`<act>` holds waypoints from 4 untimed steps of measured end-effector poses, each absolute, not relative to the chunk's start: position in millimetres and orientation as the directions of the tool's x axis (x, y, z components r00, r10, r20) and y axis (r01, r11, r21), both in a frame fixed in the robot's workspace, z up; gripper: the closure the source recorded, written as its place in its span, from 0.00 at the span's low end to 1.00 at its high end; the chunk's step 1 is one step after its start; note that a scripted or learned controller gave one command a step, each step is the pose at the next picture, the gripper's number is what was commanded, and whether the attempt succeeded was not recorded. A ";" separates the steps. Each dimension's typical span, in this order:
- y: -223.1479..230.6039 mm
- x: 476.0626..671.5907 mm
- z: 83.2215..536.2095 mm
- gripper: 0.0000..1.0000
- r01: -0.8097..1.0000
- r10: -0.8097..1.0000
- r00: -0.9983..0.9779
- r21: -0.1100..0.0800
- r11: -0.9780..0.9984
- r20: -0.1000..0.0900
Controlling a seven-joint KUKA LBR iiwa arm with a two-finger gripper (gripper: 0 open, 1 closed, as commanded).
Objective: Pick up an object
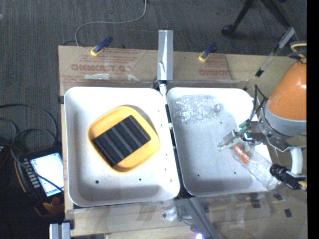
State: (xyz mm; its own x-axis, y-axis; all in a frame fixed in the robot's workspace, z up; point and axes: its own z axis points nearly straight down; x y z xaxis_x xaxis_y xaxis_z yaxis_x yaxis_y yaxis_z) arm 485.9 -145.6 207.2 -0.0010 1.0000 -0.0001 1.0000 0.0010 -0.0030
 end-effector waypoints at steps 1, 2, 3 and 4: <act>-180.6 515.5 186.0 0.00 1.000 1.000 0.000 -0.001 0.000 0.001; -205.7 544.6 94.3 0.00 1.000 1.000 -0.019 0.001 0.019 0.001; -204.6 549.2 106.6 1.00 1.000 1.000 -0.024 0.014 0.024 -0.002; -123.7 589.7 185.6 1.00 0.991 0.991 -0.131 -0.001 0.131 0.001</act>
